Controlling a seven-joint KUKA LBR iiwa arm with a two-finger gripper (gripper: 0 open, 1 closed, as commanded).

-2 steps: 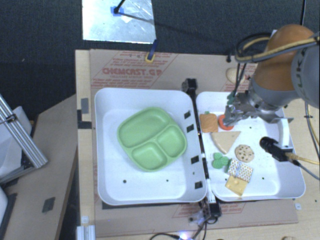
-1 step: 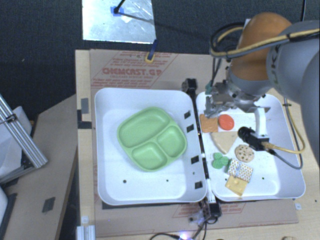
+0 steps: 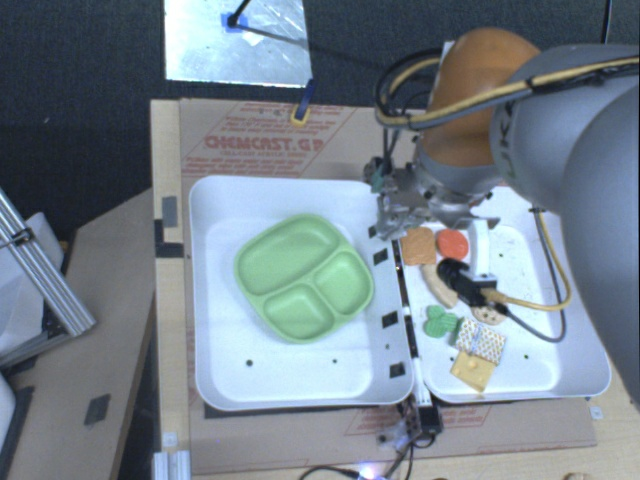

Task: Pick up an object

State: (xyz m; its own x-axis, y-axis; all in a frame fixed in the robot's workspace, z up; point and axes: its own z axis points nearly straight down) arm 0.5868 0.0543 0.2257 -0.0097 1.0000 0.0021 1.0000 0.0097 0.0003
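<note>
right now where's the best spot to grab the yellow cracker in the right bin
Take the yellow cracker across its two free side edges, coming straight down: it lies flat near the right bin's front, and the checkered piece overlaps its far edge.

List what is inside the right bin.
The right bin holds an orange piece, a red piece, a tan strip, a green toy, and patterned and yellow squares. The arm covers the bin's far part.

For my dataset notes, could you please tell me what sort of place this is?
Most likely a robotics lab bench for grasping trials: two white bins sit on cardboard sheets, a grey arm reaches over them, and toy food pieces lie beside a green divided plate.
</note>
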